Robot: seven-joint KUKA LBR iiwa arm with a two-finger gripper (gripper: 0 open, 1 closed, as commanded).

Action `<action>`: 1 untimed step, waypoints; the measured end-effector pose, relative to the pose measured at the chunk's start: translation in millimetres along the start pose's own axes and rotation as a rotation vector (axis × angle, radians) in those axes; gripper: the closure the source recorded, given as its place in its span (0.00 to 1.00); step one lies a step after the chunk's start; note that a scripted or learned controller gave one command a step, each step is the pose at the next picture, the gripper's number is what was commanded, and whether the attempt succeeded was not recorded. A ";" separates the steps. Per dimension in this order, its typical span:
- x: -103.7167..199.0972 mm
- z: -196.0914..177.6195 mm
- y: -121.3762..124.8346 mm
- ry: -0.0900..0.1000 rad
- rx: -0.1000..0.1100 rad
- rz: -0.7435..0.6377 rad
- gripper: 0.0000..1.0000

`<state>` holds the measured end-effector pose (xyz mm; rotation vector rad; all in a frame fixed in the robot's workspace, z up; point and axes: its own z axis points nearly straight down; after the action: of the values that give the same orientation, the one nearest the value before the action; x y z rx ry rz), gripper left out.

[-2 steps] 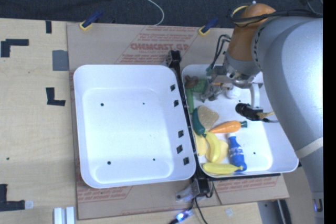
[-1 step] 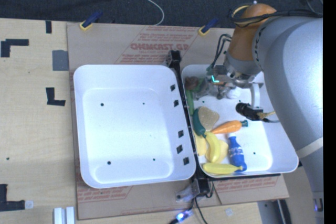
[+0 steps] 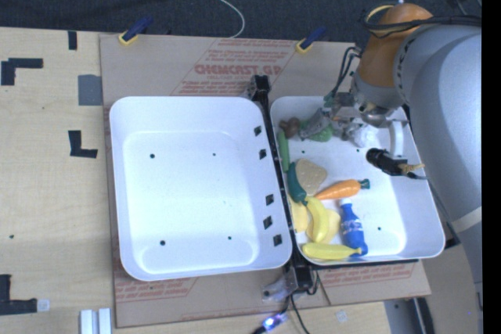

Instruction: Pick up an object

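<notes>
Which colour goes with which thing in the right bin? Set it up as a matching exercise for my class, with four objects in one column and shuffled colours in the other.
Objects:
1. carrot
2. bottle
3. banana by the near wall
4. long pod-shaped toy by the left wall of the right bin

Colours:
A. blue
B. dark green
C. orange
D. yellow

Pairs: 1-C, 2-A, 3-D, 4-B

Even, bright overhead light, soft shadows, mild glare on the white bins (image 3: 125, 168)
</notes>
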<state>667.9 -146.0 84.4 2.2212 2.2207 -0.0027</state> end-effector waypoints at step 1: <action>37.4 -1.7 -0.2 -0.017 -0.004 0.002 0.00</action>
<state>667.8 -108.6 86.0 2.2122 2.2080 -0.0174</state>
